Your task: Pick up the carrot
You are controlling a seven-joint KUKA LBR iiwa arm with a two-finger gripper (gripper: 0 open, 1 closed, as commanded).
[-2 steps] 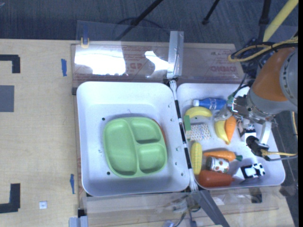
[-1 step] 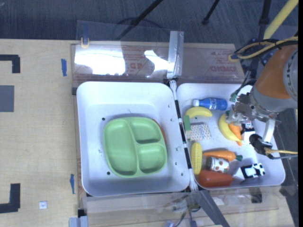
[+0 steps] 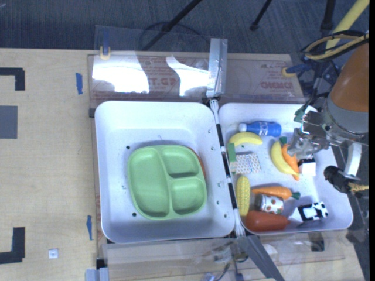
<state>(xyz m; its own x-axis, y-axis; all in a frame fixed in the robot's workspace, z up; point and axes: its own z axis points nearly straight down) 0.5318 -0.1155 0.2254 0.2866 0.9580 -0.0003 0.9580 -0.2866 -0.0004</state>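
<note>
Pale wooden bench (image 3: 47,174) carries two white bins side by side. Left bin (image 3: 111,127) holds green divided plate (image 3: 168,181). Right bin (image 3: 337,212) crowded with toy food. Jaws (image 3: 300,147) low over right bin, pointing down; whether open or closed cannot tell. Carrot (image 3: 273,191) lies below-left of jaws, apart from them, orange, green tip toward right. Small orange piece (image 3: 289,157) and banana (image 3: 279,157) just beside jaws. Blue bottle (image 3: 262,128) up-left of jaws. Corn (image 3: 242,195) left of carrot; small can (image 3: 270,204) under carrot.

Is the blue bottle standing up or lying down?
Lying down: the blue bottle rests on its side in the right bin, white cap pointing left, beside a banana.
</note>
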